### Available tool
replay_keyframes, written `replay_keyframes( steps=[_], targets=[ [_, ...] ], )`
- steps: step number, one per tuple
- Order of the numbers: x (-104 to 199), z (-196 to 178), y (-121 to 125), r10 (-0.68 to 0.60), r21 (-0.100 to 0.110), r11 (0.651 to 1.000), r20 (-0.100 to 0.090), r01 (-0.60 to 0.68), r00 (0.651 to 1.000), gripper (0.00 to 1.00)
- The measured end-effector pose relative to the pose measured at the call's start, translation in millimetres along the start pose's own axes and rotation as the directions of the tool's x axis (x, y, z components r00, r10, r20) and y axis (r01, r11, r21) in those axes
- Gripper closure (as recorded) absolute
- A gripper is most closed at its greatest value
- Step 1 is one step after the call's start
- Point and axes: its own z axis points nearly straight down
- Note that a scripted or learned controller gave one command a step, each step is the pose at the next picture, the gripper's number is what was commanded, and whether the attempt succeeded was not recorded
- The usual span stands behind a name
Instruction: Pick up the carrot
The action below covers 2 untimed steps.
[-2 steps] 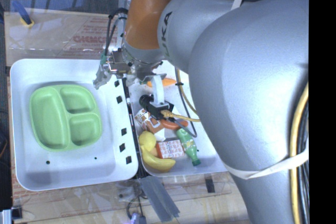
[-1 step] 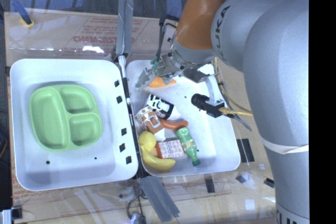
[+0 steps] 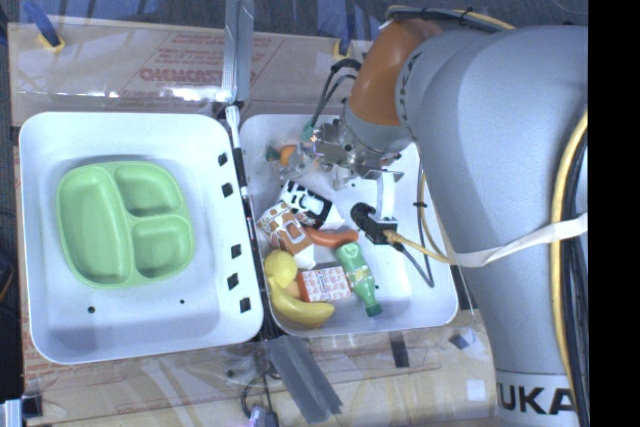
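Yellow plastic banana lies nearest, along the front wall of the shallow white right bin, with a rounded yellow lemon-like piece just behind its left end. Beside them rest a small red-and-white printed box and a green plastic bottle lying tilted, its cap toward the front. Just beyond these sits the task's thing, the long orange-red plastic carrot, lying flat near the middle of the right bin, touching a brown-and-white patterned packet at its left end. A black-and-white item lies behind that packet.

Farther back, the pincer hangs over the rear part of the right bin, apart from the carrot and with nothing seen between its tips; whether it stands wide or narrow I cannot tell. A small orange piece lies just to its left. The grey arm with its orange band rises to the right.

To the left, the shallow white left bin holds a pale green plastic tray with three compartments. Both bins rest on the tabletop.
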Motion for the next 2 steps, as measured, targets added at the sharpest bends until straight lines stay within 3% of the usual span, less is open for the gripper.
replay_keyframes(
  steps=[1,2],
  targets=[
    [0.9,-7.3,-0.2,-0.005,0.006,1.000,-0.001,0.005,1.000,1.00],
    [63.2,-100.7,-8.0,0.029,-0.001,1.000,0.000,-0.029,1.000,1.00]
  ],
)
